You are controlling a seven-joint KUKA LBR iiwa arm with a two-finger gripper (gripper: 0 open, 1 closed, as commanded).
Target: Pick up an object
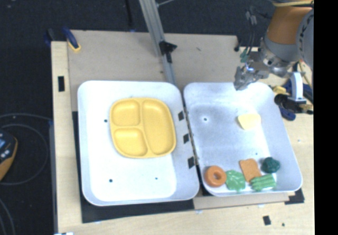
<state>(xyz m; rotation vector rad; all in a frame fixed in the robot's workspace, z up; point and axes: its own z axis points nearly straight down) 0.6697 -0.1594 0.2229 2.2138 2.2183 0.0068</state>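
Crowded along right bin [211,99] near edge: orange ring [215,175], green pieces [235,180], brown block [249,168]. Pale yellow piece [249,121] lies alone mid-bin; likely light, stiff, flat, best pinched across its sides. Gripper [242,81] hovers above far rim, jaw state unclear.

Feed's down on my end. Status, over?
Gripper above right bin's far edge, fingers unclear. Nearest pick: pale yellow block, untouched. Path clear.
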